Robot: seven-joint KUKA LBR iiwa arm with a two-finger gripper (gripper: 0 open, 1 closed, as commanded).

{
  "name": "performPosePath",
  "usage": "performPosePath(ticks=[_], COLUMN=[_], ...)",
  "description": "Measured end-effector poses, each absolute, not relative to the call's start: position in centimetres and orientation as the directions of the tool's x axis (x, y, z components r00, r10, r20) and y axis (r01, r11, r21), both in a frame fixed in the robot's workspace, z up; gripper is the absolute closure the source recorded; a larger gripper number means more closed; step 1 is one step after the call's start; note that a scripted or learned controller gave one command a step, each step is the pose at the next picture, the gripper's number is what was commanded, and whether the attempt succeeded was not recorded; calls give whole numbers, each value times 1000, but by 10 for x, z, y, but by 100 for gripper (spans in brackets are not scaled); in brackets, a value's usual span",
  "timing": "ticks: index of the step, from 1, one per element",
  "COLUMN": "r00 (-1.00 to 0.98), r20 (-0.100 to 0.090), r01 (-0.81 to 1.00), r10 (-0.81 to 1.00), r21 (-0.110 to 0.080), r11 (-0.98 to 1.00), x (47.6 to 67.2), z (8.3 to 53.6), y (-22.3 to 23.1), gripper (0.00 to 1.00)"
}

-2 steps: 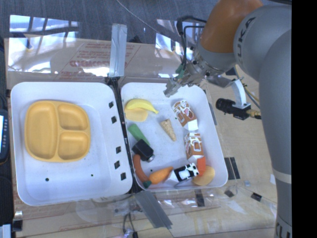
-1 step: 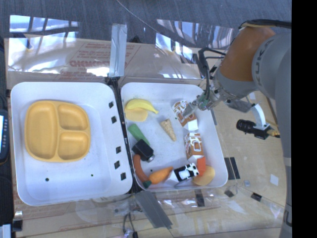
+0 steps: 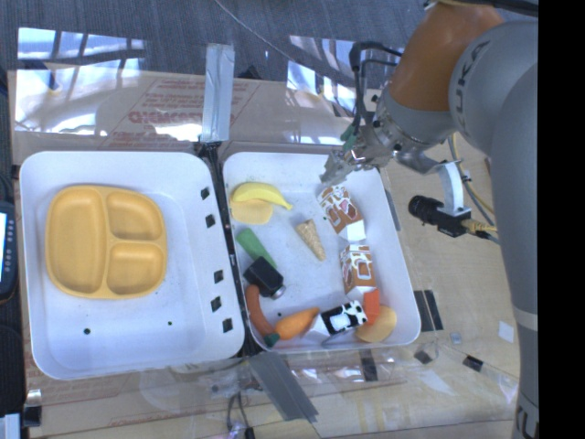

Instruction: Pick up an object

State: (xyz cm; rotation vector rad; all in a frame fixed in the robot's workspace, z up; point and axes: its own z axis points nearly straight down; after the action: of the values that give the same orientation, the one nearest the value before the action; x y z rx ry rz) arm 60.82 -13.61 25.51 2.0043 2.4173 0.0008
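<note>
My gripper (image 3: 336, 168) hangs over the far right part of the right bin (image 3: 395, 245), just above a brown-and-white carton (image 3: 340, 208) that lies against the bin's right side. Nothing is visibly held by it. In the same bin lie a yellow banana (image 3: 254, 199), a tan cone (image 3: 311, 239), a green piece (image 3: 253, 243), a black block (image 3: 264, 276), a second brown-and-white carton (image 3: 358, 268), an orange carrot (image 3: 294, 322), a red sausage (image 3: 255, 307), a black-and-white cow-patterned piece (image 3: 345, 318) and a peach-coloured round piece (image 3: 383, 323).
The left bin (image 3: 37, 337) holds a yellow divided plate (image 3: 105, 240). A black divider with clips (image 3: 219, 245) runs between the bins. The arm's grey body and orange band (image 3: 448, 53) loom over the bench's right side, with cables beside the bin.
</note>
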Motion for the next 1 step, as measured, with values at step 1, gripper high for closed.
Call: performPosePath(ticks=[1], r00=[-387], r20=[5], r01=[922], r10=[922], r21=[-8], r11=[387], x=[604], z=[147], y=[-159], gripper=[100])
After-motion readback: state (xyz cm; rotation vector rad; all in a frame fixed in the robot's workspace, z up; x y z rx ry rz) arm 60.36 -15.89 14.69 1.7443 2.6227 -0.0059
